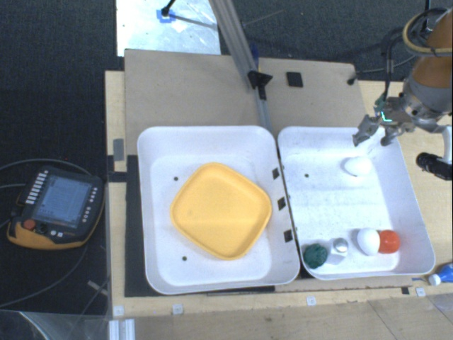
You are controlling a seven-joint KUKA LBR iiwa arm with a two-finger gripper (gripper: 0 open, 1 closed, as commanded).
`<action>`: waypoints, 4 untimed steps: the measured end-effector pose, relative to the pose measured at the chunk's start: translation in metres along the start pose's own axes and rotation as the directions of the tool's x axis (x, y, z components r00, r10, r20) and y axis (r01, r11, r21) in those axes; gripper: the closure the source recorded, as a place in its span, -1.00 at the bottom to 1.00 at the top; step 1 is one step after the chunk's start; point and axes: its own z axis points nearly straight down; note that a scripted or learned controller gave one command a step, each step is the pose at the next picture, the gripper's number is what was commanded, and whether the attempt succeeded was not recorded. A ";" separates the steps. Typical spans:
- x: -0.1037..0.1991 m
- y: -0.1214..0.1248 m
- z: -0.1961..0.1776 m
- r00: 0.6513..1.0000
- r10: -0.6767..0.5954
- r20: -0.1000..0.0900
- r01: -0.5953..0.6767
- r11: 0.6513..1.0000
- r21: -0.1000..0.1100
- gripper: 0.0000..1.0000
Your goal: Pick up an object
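A counter [191, 83] seen from above at a slant carries two shallow white bins side by side. The left bin [152, 190] holds one large thing: a yellow plate [221, 210], squarish with rounded corners, lying flat near the middle. The right bin [396, 190] holds several small things. Near its far edge lies a small white rounded object [357, 166], alone on bare bin floor. Along its near edge sits a row: a dark green lump [316, 254] in the corner, a small grey piece [340, 246] just beside it, then a white ball [367, 240] touching an orange-red ball [388, 241].

The grey arm reaches in from the right, with its claw [374, 131] above the far edge of the right bin. The two fingers stand apart, spread fairly wide, with nothing between them. The claw sits just beyond the white rounded object and looks apart from it, not touching.

That white object is the likeliest thing to pick up, being nearest the claw. It looks small, light and smooth, so it may roll or slip if pinched off-centre; whether it is hard or soft cannot be told. The best hold would be across its widest middle, fingers coming straight down on either side. The open floor around it leaves room for both fingers. The yellow plate looks stiff, broad and flat, and would be hard to grip except at its rim.

Off the counter to the left, a handheld control pendant [58, 205] rests on dark flooring.
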 end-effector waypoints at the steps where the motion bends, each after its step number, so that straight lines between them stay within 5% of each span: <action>1: 0.000 0.000 0.000 1.000 0.000 0.000 0.000 1.000 0.000 -1.00; 3: 0.005 0.002 0.110 1.000 0.000 -0.001 0.000 1.000 0.004 -1.00; 4: 0.005 0.003 0.097 1.000 -0.001 0.001 0.001 1.000 -0.001 1.00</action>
